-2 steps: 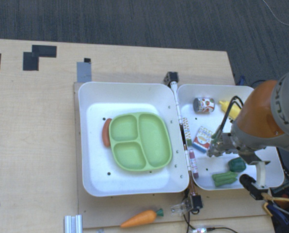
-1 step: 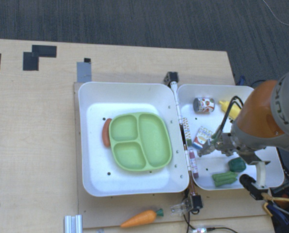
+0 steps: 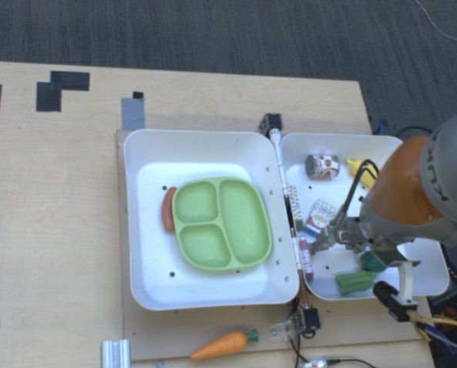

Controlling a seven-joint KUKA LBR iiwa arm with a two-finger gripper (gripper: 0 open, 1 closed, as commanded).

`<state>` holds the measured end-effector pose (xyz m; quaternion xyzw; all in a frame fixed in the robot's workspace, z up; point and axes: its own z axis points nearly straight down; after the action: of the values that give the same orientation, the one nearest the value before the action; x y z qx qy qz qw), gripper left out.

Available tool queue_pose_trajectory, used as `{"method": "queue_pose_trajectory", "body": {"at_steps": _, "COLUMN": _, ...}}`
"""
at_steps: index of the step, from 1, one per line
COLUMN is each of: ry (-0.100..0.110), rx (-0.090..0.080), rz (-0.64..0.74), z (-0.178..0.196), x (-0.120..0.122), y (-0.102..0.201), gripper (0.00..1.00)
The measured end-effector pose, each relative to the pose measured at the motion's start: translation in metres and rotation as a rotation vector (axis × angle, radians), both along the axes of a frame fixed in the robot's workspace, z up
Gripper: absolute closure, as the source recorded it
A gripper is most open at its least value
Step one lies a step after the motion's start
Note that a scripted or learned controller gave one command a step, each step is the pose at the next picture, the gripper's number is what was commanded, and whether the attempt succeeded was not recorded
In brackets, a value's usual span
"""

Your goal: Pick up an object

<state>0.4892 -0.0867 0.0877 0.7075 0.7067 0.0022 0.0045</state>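
Note:
My gripper (image 3: pixel 326 241) hangs low over the right bin (image 3: pixel 435 278), near its left wall, under the grey arm with the orange band (image 3: pixel 403 186). Just above it lies a small printed packet (image 3: pixel 319 216). A green pickle-like piece (image 3: pixel 354 282) and a darker green piece (image 3: pixel 371 263) lie just right of and below the gripper. At the back of this bin are a small can (image 3: pixel 321 165) on its side and a yellow object (image 3: pixel 362 169), partly behind a black cable. Nothing shows in the gripper's grasp.
The left bin (image 3: pixel 140 282) holds a green divided plate (image 3: pixel 221 225) with a red sausage (image 3: pixel 168 209) at its left edge. An orange carrot (image 3: pixel 223 345) lies on the bench in front of the bins. A grey block (image 3: pixel 133 113) stands behind the left bin.

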Motion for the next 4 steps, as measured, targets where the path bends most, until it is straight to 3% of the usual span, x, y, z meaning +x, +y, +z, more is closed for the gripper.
{"method": "queue_pose_trajectory", "body": {"at_steps": 1, "ry": -0.005, "rx": 0.0, "rz": 0.003, "z": 0.011, "x": 0.002, "y": 0.001, "gripper": 1.0}}
{"method": "queue_pose_trajectory", "body": {"at_steps": 2, "ry": -0.005, "rx": 0.0, "rz": 0.003, "z": 0.011, "x": 0.002, "y": 0.001, "gripper": 0.0}}
{"method": "queue_pose_trajectory", "body": {"at_steps": 3, "ry": -0.009, "rx": 0.0, "rz": 0.007, "z": 0.021, "x": 0.003, "y": 0.001, "gripper": 1.0}}
{"method": "queue_pose_trajectory", "body": {"at_steps": 4, "ry": -0.009, "rx": 0.0, "rz": 0.006, "z": 0.021, "x": 0.003, "y": 0.001, "gripper": 0.0}}
